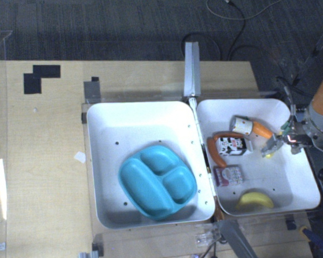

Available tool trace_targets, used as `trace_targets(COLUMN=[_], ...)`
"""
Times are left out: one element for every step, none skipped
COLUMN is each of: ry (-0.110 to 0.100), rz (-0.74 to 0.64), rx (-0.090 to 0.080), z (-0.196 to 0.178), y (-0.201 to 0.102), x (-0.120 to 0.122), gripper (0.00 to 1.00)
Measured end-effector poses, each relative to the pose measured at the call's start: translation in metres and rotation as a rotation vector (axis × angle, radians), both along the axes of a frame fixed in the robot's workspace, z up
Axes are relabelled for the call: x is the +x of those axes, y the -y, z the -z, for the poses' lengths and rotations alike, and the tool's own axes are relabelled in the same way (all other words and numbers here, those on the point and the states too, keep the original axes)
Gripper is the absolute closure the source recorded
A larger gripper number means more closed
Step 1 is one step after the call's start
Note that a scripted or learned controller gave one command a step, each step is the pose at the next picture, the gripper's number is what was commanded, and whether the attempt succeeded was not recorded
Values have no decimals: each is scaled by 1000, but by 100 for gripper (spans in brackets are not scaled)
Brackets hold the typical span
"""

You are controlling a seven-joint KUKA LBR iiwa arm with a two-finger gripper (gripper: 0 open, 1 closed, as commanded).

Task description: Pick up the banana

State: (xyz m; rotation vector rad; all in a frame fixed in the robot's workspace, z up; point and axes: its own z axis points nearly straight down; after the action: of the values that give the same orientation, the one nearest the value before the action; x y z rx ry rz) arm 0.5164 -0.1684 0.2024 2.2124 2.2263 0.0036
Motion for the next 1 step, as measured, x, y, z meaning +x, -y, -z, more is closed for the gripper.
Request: trace_targets(ry=[2], rz=[2], rx=[-2], z=[-54], y=[38], x=[5], gripper=[0])
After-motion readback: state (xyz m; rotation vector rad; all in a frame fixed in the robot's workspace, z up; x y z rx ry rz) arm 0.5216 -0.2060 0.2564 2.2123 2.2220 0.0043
